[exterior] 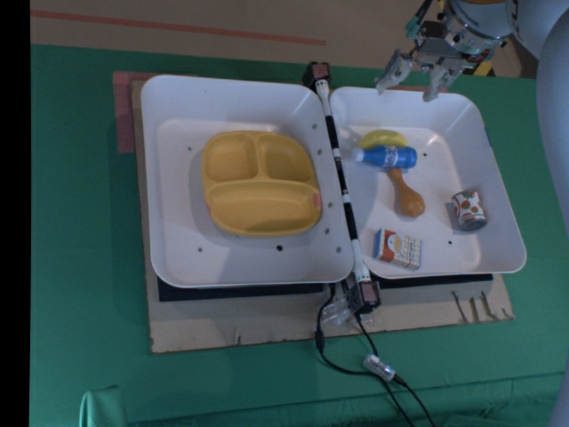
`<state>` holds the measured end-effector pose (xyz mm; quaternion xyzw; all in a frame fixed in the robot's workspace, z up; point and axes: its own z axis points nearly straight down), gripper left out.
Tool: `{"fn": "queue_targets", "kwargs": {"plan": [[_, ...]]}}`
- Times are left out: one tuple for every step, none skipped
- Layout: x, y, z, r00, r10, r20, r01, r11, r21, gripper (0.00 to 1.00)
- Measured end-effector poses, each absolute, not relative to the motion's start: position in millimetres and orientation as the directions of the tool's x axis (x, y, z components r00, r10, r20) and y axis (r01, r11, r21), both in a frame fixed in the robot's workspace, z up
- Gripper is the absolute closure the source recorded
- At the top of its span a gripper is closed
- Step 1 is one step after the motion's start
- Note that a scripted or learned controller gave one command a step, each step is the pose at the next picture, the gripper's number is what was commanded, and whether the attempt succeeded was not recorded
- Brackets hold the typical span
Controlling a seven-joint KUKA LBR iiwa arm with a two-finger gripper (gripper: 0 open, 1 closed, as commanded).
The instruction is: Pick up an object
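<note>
two splayed metal fingers on the claw (pixel 414 78) above glossy bins (pixel 178 149).

Green cloth (pixel 80 194), tan floor (pixel 222 3) beyond

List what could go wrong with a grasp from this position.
1. The blue bottle lies touching the banana and the drumstick, so a descent there may catch two things or push one aside.
2. The can sits near the right bin's wall, which may block the gripper.
</note>
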<state>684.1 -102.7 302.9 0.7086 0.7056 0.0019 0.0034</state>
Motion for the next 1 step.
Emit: {"fn": "queue_targets", "kwargs": {"plan": [[622.2, -115.1, 193.3, 0.006, 1.0, -0.004, 1.0, -0.006, 0.013, 0.0]]}}
